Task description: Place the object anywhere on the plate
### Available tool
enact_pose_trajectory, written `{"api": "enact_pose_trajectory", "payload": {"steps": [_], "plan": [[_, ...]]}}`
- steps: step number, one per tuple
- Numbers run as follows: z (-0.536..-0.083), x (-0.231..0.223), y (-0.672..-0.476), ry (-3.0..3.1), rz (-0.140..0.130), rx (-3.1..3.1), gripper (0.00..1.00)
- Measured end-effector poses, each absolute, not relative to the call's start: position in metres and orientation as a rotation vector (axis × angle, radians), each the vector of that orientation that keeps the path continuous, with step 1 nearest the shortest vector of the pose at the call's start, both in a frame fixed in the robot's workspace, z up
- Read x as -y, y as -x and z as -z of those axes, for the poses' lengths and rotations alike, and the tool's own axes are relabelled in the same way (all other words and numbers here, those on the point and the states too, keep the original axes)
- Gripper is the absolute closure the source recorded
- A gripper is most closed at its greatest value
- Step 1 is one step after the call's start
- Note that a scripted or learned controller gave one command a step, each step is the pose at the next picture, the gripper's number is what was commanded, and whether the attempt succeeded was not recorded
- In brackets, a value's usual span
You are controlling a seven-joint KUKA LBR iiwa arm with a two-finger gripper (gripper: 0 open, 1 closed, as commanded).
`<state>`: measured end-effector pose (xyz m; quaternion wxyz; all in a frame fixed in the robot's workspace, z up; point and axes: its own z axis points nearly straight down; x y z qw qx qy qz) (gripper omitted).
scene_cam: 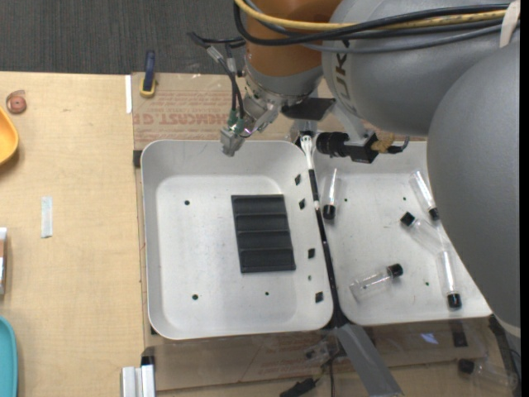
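A black ridged rectangular plate (264, 232) lies flat in the middle of the left white bin (169, 246). Several clear tubes with black caps lie in the right bin (372, 238): one tube (329, 193) near its left wall, another tube (376, 279) near the front, and others at the far right (449, 279). My gripper (232, 142) hangs over the back rim of the left bin, above and left of the plate. Its tip is small and partly masked by cables, and I see no tube at it.
The arm's large grey body covers the right bin's back right part. Brown cardboard (190, 110) lies behind the bins. The wooden bench (66, 222) stretches left, with an orange item (7, 139) and a teal item (7, 354) at its edge.
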<state>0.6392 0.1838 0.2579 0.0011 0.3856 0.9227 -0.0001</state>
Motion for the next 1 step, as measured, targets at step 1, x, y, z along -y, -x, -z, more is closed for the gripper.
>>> {"api": "enact_pose_trajectory", "payload": {"steps": [1], "plan": [[-0.2279,-0.2161,-0.6159,-1.342,0.004,-2.842,1.00]]}}
